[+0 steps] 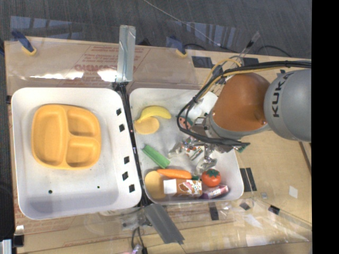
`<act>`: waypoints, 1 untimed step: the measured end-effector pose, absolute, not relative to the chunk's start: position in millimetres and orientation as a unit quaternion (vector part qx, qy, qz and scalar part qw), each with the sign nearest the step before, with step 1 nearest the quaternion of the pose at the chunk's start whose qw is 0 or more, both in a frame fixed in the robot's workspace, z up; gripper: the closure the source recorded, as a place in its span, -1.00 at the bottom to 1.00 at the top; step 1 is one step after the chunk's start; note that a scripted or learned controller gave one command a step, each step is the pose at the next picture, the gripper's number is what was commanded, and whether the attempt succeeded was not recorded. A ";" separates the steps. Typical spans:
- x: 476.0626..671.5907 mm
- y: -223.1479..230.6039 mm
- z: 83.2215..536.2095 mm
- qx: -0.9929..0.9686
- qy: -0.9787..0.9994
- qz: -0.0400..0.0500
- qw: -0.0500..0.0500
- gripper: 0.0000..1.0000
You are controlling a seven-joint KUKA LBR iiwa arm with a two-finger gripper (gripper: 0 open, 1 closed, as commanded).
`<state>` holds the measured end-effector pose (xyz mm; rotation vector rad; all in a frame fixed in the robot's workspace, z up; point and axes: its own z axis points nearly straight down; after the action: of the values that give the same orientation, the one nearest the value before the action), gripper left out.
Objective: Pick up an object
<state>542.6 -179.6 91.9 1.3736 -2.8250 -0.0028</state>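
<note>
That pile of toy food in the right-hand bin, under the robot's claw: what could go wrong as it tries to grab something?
Two risks, I'd guess. The gripper hangs over a tight cluster: tomato, carrot and bottle lie touching, so it may nudge a neighbour or pinch two things. They also crowd the right bin near its wall, which may block a clean grasp.

Toy tomato (211, 178) (red), right bin's (159, 95) near edge
</note>
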 end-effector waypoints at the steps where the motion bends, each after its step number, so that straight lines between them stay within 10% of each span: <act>1: 542.5 -179.7 91.7 0.437 -0.899 -0.001 0.000 -1.00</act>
<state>542.5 -179.7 91.7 1.3735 -2.8251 -0.0030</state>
